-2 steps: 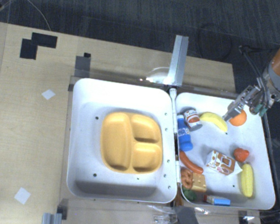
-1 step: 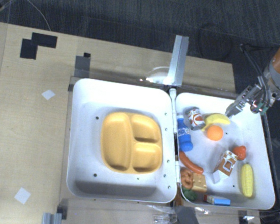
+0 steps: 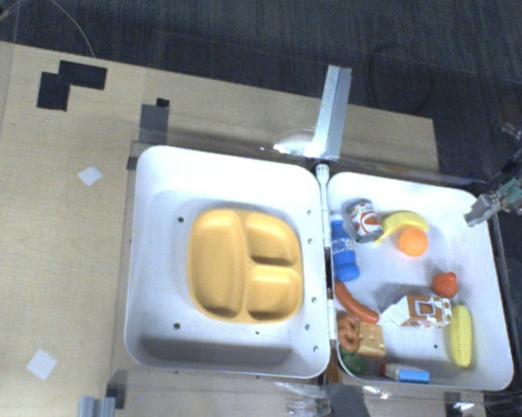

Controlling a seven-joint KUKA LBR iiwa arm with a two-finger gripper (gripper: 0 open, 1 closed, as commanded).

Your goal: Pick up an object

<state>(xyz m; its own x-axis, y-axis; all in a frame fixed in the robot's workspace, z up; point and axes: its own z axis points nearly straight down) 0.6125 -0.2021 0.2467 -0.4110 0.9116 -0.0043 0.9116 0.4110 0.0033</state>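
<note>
Hovering at the far right edge of the right bin [image 3: 493,279], the claw [image 3: 480,213] carries nothing visible, and whether it is apart or together cannot be told. Candidate objects lie below and to its left: an orange ball [image 3: 413,241] touching a yellow banana [image 3: 399,223], a corn cob [image 3: 461,335], a sausage [image 3: 356,305]. Crowding is the likely hazard; a descent between touching items may pinch two or deflect off a rounded surface. The bin wall just beside the claw may obstruct entry. A yellow divided tray [image 3: 243,265] sits well apart in the left bin [image 3: 151,255].
</note>
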